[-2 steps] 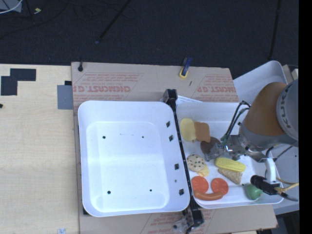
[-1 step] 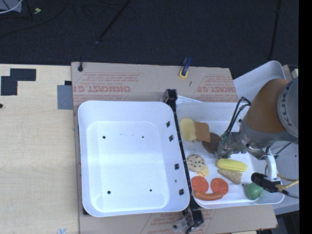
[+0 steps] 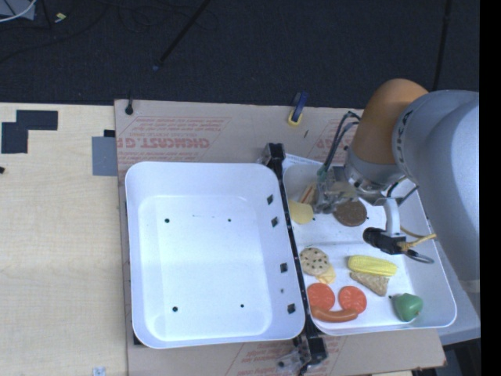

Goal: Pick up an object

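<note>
Hand (image 3: 333,198), low in the right bin (image 3: 438,304), is half hidden under the wrist; its grip can't be told.

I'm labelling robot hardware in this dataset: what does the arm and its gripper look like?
The bulky grey rounded arm carries an orange band above its wrist. Thin dark cables run down beside the wrist to a small dark metallic gripper.
</note>
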